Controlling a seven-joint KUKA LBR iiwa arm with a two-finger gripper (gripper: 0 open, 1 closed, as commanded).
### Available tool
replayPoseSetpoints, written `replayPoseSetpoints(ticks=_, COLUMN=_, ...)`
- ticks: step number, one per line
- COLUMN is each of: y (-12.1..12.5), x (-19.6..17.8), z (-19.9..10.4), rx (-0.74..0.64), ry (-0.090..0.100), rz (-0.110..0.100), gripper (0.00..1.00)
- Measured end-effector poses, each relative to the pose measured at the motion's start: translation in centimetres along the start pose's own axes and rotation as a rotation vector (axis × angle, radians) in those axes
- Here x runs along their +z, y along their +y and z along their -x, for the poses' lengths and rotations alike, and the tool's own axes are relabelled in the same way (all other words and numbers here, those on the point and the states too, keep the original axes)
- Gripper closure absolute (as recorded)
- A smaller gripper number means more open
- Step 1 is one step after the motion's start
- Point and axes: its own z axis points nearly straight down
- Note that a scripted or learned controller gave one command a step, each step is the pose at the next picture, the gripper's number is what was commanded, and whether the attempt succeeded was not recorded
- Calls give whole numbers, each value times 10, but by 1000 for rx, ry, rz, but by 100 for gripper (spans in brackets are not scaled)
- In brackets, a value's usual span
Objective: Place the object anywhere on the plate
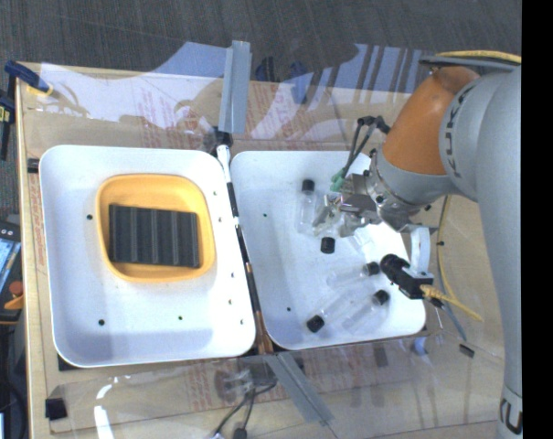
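Two shallow white bins sit side by side on the bench (121, 108). The left bin (66, 318) carries a yellow plate (111, 199) with a dark ribbed rectangle (154, 235) lying in its hollow. The right bin (276, 309) holds several clear, see-through objects with small black caps; their bodies nearly vanish against the white floor, so their outlines and count are hard to make out. One black cap (307, 186) lies near the bin's far side, another (327, 244) near its middle, and a capped clear object (335, 315) lies toward the near edge. The grey arm (477, 135), with its orange band, reaches in from the right and covers much of that bin's right side. Its end effector (340, 210) hangs low over the bin's upper middle, among a glint of clear plastic; whether its fingers stand apart or together, or grip anything, cannot be told. Nothing clear lies on the plate.
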Motion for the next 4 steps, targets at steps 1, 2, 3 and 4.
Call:
replayPoseSetpoints(ticks=1, y=34, x=-64, z=-53, rx=-101, ry=-1, rz=1, gripper=100)
replayPoseSetpoints(ticks=2, y=67, x=-41, z=-90, rx=-222, ry=-2, rz=2, gripper=100)
replayPoseSetpoints(ticks=3, y=73, x=-55, z=-121, rx=-518, ry=-3, rz=3, gripper=100)
replayPoseSetpoints(ticks=4, y=59, x=5, z=-164, rx=-816, ry=-3, rz=-1, gripper=100)
